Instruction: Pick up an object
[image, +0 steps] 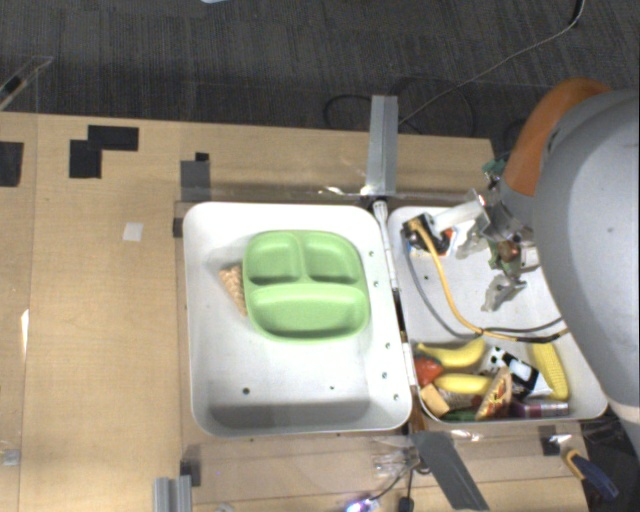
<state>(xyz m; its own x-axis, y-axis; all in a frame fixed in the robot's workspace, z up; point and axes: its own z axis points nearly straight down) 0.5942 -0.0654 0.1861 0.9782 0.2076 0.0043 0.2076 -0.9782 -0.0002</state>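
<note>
Two shallow white bins sit side by side on the wooden bench. The left bin (210, 330) holds one green divided plate (303, 283) with three compartments, two small ones along the far side and one long one on the near side. One tan, ridged item, perhaps a waffle or cracker (233, 287), lies just beside the plate's left edge, partly tucked under it.

The right bin (440, 300) carries the toy food, all crowded into its near end. Two yellow bananas (455, 353) lie there, one just behind the other, and one ear of yellow corn (550, 370) lies just to their right along the bin's right side. One red piece (428, 371) touches the bananas on the left, and one slice that looks like pizza (495, 398) rests in front of them. A few darker bits among them are too small to name.

The grey arm (590, 220) with its orange band (540, 130) reaches in from the right over the far half of the right bin. The gripper (500, 270) hangs above bare bin floor, well apart from the food pile; whether its fingers are spread or closed I cannot tell, and nothing shows between them. One yellow cable (445, 290) loops from the wrist across the bin floor.
</note>
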